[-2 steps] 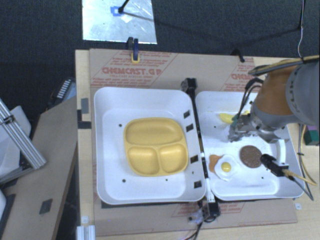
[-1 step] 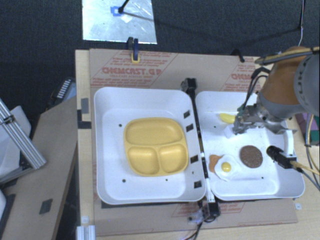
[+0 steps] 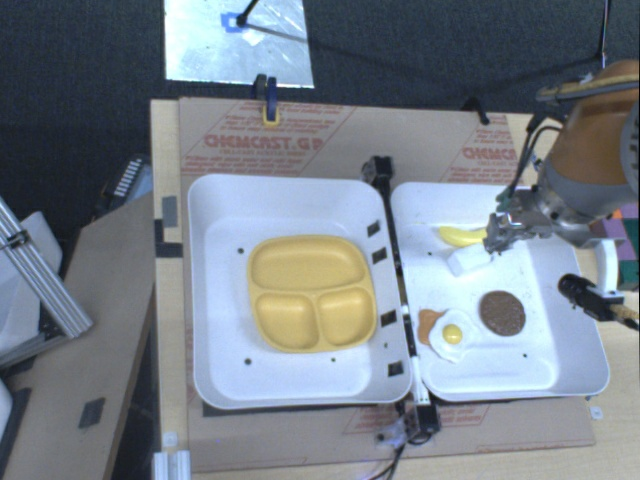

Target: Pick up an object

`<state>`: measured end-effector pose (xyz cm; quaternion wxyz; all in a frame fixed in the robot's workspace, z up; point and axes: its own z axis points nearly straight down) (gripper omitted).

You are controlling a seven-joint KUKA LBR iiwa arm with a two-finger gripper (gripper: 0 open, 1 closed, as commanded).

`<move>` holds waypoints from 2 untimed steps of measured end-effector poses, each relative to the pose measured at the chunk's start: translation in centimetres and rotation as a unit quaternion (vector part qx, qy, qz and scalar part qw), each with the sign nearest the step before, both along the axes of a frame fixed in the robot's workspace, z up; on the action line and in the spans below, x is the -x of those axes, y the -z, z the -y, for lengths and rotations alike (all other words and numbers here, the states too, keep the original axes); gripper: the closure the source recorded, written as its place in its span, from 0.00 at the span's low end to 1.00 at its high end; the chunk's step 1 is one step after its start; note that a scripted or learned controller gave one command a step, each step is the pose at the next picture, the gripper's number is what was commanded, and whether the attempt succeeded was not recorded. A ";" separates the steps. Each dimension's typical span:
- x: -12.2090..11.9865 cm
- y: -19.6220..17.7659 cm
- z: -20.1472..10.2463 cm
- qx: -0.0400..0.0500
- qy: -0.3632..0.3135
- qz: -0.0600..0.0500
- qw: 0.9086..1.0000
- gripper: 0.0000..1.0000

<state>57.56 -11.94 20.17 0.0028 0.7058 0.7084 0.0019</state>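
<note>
While the arm (image 3: 590, 158) reached in from the right, its gripper (image 3: 497, 238) hung low over the upper part of the right bin (image 3: 570, 363), just beside a small white block (image 3: 467, 262) and the right end of a yellow banana (image 3: 459, 235). Whether the fingers were apart or closed could not be told — they were dark and small against the wrist, and nothing showed clearly between them. Lower in the same bin lay a brown round patty (image 3: 502, 312), and near the bin's left wall a fried egg (image 3: 450, 336) rested touching an orange piece (image 3: 430, 323). The left bin (image 3: 215, 268) held a yellow divided tray (image 3: 305, 292) — three compartments, set near its middle.
</note>
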 end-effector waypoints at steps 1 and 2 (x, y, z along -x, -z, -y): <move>-0.1 -1.6 0.0 0.000 0.000 -0.002 1.000 1.00; 0.8 -2.7 -4.9 -0.002 -0.002 -0.002 1.000 1.00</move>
